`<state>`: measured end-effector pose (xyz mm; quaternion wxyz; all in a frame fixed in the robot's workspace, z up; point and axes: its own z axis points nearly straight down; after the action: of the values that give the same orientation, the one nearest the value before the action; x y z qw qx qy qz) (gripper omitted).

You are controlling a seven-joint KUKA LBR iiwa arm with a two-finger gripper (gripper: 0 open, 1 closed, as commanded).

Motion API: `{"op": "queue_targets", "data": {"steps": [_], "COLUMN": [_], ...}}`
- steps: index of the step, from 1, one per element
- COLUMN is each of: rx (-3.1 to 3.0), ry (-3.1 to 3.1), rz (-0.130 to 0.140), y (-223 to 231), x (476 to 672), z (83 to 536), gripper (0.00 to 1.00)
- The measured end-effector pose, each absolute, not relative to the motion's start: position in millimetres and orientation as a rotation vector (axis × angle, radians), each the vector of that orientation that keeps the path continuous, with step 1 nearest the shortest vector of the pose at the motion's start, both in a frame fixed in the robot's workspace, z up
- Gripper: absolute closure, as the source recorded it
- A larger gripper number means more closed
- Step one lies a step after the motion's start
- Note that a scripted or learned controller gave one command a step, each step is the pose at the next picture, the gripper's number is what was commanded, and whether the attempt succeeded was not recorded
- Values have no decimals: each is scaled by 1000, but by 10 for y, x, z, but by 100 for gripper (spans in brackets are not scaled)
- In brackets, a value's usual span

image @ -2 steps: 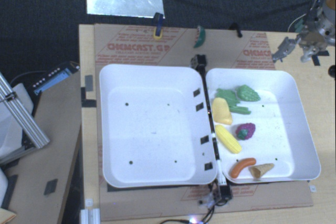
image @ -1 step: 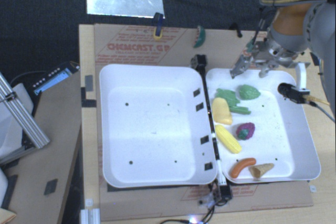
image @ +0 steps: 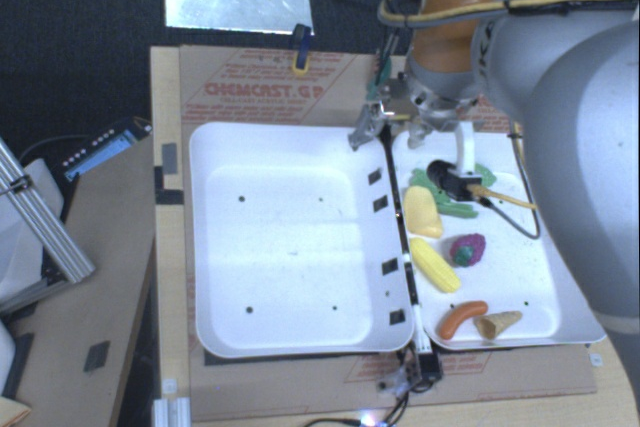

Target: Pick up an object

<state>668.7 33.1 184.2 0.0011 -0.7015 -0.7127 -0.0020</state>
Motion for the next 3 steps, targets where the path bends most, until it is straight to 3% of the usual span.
{"op": "queue_targets", "data": {"steps": [1,2,3], "rx": [-2217,-2219,-2211], "ry": [-2229,-2240,-2238], "rz": [-6,-27,-17], "y": [238,752,1610], "x": [6698,6337,6529], "z": [1964,4159,4684], "gripper": [100,100,100]}}
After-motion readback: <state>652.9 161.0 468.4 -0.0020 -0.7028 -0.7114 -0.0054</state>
